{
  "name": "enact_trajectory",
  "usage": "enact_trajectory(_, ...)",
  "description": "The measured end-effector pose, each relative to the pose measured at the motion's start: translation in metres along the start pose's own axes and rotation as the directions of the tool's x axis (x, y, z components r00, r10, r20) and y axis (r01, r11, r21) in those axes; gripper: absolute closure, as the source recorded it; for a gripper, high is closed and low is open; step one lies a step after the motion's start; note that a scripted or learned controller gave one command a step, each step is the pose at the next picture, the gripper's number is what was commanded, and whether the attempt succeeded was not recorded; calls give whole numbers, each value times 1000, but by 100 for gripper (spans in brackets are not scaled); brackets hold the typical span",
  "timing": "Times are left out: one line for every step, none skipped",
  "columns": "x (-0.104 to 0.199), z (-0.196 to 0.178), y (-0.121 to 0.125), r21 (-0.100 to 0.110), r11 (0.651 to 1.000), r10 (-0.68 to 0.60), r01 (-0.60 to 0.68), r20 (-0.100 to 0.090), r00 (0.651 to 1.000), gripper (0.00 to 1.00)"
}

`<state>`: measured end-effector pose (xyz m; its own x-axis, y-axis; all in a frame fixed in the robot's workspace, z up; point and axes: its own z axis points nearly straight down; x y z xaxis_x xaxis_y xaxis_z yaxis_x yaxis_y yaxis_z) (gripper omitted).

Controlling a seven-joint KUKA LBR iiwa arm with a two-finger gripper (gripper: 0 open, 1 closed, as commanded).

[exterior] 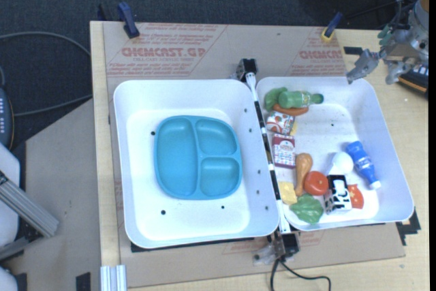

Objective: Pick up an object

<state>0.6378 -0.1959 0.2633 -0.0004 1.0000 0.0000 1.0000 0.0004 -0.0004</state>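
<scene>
Plainly nothing is picked yet; the gripper [371,65] hangs over the right bin's [327,120] far right corner, fingers spread and bare; the toys crowd that bin's left wall and near edge, a blue bottle [361,161] nearest its right side; descent, grasp and lift all remain.

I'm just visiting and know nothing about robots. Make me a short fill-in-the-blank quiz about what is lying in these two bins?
1. The blue divided plate lies in the ____ bin of the view.
2. That plate has ____ compartments.
3. The blue bottle lies in the ____ bin, to the right of the toy carrot.
4. The gripper hangs over that bin's far ____ corner.

Missing words: left; three; right; right
</scene>
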Motion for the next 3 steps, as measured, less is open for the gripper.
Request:
enact_trajectory(-28, 133, -35, 3, 1000, 1, -1, -1, 1000, 0)
enact_trajectory(-12, 178, -80, 1, 1000, 1, -1, -1, 1000, 0)
enact_trajectory(-12, 168, -79, -2, 1000, 1, -1, 1, 1000, 100)
